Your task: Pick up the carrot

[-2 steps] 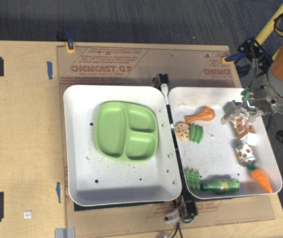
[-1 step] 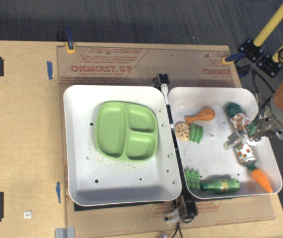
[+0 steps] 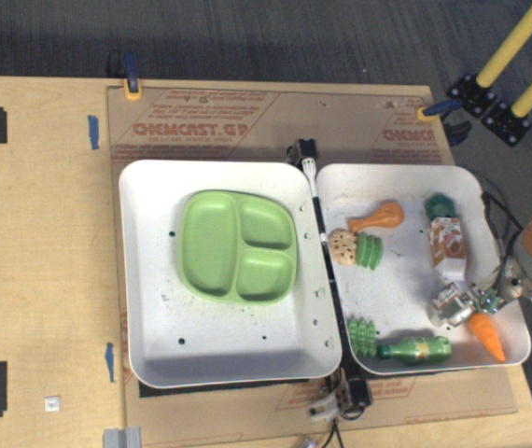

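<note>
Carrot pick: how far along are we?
Done: the gripper has reached the right bin and sits right beside the carrot. In hand: nothing I can confirm; the carrot lies on the bin floor near the lower right corner, its leafy end by the gripper. Left: grasp and lift. The green divided plate sits in the left bin.

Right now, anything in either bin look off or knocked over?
Nothing spilled or broken. The green bottle lies on its side along the right bin's near wall, and the toys are strewn loosely. The carrot lies in the bin's near right corner, beside the gripper. The green plate sits flat in the left bin.
</note>
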Action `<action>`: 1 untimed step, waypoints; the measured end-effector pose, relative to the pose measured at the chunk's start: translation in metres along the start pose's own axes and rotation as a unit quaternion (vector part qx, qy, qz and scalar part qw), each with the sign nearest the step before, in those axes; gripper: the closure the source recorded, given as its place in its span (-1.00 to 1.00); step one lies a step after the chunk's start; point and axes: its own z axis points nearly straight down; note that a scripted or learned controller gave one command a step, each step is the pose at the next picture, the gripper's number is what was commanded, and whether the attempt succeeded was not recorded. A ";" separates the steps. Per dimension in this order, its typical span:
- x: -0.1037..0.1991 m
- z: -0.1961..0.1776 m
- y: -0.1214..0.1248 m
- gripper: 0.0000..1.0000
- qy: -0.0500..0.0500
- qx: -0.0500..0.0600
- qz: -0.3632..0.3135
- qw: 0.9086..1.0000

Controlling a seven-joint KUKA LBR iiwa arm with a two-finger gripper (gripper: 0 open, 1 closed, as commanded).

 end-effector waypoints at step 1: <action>-0.002 0.003 0.005 -1.00 -0.007 -0.005 -0.153 0.988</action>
